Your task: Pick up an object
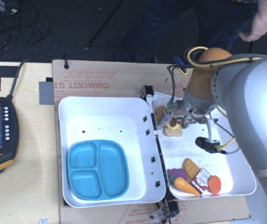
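Carrot (pixel 186 186) lies slantwise, tip toward the lower right

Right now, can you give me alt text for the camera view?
The grey arm's claw hangs low over a pale toy piece in the right bin. Toy foods, including a carrot, cluster at its near edge; a blue divided plate lies in the left bin.

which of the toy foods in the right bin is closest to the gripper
The pale yellow piece, just under the gripper. The carrot, red tomato and bread piece lie together at the bin's near end.
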### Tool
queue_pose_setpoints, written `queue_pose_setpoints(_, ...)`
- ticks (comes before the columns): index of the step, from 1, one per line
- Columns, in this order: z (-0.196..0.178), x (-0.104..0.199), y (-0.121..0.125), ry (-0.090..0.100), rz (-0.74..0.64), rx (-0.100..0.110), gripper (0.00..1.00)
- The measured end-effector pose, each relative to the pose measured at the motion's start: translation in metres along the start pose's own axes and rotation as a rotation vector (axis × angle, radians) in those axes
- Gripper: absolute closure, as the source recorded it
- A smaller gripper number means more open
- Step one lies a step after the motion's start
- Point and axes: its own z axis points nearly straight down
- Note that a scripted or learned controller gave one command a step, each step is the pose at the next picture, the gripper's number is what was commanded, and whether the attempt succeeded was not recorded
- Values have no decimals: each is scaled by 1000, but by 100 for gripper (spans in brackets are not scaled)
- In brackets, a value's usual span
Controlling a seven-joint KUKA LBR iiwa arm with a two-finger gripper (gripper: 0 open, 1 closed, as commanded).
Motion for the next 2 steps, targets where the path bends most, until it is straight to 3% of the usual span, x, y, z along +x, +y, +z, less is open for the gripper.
queue_pose_setpoints(1, 0, -1, 0, 0, -2, 0, 0)
queue_pose_setpoints(2, -9, 0, -1, 0, -6, 3, 100)
